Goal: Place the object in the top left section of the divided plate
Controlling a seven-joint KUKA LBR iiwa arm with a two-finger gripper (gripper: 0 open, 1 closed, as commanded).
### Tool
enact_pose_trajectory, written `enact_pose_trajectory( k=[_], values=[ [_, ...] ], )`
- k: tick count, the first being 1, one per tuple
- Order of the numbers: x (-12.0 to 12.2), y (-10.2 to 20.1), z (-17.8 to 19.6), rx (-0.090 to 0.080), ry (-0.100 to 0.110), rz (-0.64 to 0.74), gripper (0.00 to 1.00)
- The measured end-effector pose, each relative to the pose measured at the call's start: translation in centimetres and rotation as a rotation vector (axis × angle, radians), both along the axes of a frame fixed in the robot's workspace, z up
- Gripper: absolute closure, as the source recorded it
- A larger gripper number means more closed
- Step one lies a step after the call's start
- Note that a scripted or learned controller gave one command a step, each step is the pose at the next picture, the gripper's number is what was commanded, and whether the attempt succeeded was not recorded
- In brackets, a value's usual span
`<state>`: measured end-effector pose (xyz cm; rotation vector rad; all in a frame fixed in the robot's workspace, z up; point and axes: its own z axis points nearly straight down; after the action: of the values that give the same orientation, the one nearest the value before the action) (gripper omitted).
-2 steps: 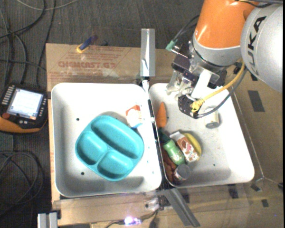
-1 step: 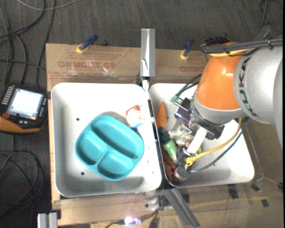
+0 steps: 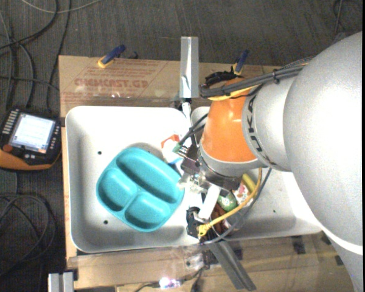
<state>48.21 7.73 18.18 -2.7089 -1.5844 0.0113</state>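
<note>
Teal divided plate sits in the left bin, all three sections bare as far as I can see, so nothing has been placed yet. The whole placing step is left.

The gripper hangs over the seam between the two bins, just right of the plate's right rim. The wrist and orange band cover most of it from above, so I cannot tell whether the jaws are wide, narrow or closed on anything.

Object: not confidently identifiable. There is clutter under and around the wrist in the right bin: a green-yellow piece just right of and below the jaws, something dark brown beside it, and a small orange-red bit up and left of the jaws near the plate's far rim. Nothing is visibly between the fingers, so I won't call a grasp. The object's long axis and heading can't be read, since too much is hidden.

Plate's own long axis runs diagonally, from upper left of the jaws to lower left. The large section lies along its upper right side, nearest the jaws; the two small sections are on its lower left side.

My read: early stage, pick unconfirmed. If something is held, the remaining move is a short shift left over the plate.
</note>
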Motion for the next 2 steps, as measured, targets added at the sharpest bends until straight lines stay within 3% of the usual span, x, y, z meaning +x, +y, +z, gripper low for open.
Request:
enact_pose_trajectory(
  k=[1,2],
  values=[
    [0.0,5.6,4.8,-0.001,-0.002,0.007,1.00],
    [2.1,6.4,-6.3,0.001,-0.024,0.101,1.00]
  ],
)
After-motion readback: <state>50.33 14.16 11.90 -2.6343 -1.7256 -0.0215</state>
